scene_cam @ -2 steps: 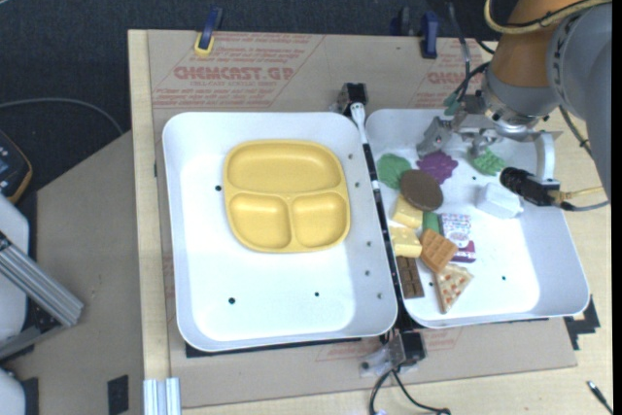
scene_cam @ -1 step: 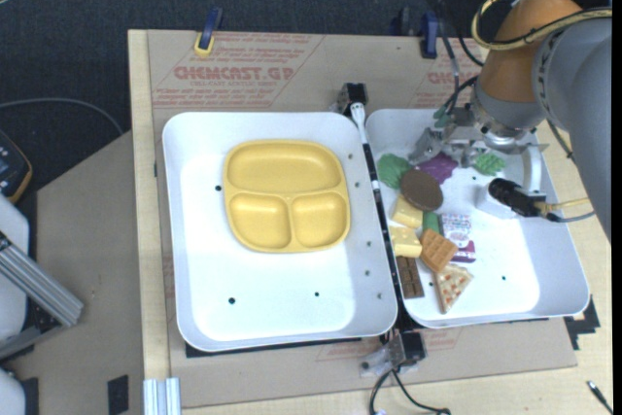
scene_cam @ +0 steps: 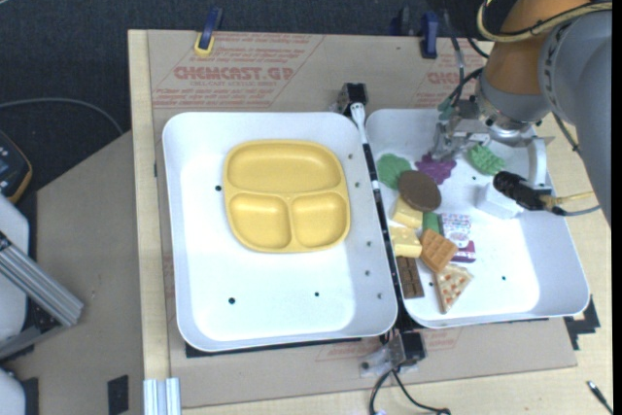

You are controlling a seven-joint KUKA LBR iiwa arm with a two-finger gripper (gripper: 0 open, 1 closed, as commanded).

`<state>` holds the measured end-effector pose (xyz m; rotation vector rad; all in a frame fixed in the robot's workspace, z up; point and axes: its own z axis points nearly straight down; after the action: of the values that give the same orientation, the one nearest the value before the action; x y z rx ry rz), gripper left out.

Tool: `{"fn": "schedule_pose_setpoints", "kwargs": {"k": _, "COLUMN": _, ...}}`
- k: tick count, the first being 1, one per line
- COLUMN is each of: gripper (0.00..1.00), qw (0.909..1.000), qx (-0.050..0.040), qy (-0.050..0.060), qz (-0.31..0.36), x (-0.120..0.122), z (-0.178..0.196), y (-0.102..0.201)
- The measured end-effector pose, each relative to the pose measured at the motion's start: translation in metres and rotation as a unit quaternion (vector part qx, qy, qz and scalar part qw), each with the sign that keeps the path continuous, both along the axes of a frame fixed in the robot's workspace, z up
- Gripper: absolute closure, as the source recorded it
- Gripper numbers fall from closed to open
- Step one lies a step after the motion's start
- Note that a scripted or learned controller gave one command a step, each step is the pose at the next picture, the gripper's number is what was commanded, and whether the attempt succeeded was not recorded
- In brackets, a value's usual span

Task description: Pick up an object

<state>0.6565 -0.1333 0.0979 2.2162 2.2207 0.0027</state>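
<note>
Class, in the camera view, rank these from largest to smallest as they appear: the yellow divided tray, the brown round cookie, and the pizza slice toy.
1. Yellow divided tray, clearly the largest.
2. Brown round cookie and pizza slice toy look about alike in size; too close to rank.
</note>
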Motion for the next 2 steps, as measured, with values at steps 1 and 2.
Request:
{"fn": "schedule_pose_setpoints", "kwargs": {"k": 1, "gripper": 1.00, "qw": 1.0000, "qx": 0.0003, "qy": 0.000, "qz": -0.001, "x": -0.003, "z": 0.044, "y": 0.000}}
{"fn": "schedule_pose_setpoints", "kwargs": {"k": 2, "gripper": 1.00, "qw": 1.0000, "qx": -0.0001, "qy": -0.002, "qz": 0.000, "x": -0.002, "z": 0.107, "y": 0.007}}
